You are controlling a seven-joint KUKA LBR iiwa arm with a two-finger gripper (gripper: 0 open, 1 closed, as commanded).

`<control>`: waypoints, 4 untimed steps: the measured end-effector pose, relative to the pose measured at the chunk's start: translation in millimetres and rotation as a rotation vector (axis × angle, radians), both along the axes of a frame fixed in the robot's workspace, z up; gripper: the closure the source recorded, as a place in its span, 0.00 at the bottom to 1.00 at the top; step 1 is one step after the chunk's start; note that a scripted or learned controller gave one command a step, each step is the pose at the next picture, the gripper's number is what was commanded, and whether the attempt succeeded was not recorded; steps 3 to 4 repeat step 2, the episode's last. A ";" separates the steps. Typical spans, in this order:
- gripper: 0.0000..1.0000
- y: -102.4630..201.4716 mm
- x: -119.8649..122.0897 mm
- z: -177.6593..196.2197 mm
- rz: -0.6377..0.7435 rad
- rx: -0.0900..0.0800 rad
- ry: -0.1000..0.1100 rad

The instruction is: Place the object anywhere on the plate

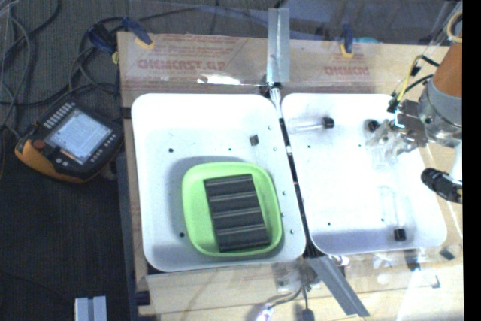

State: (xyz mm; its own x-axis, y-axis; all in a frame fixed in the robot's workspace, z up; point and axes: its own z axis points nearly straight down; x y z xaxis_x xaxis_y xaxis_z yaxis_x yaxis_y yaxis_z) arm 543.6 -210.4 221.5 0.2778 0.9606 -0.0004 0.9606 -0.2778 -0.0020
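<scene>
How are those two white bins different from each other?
The left bin bears a green plate with a dark ribbed block lying on it; the right bin bears no plate, just a few small clear and black pieces. The gripper hangs over the right bin, not the left bin. Both are shallow, white and set side by side.

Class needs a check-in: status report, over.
Gripper above right bin. Dark ribbed block rests on green plate, left bin. Small black bit lies beyond plate.
</scene>
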 end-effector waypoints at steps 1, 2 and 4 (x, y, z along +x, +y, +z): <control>0.00 0.1 0.1 0.0 0.000 0.000 0.000; 0.00 47.0 -5.7 75.0 0.001 -0.001 0.000; 0.00 47.0 -5.7 75.0 0.001 -0.001 0.000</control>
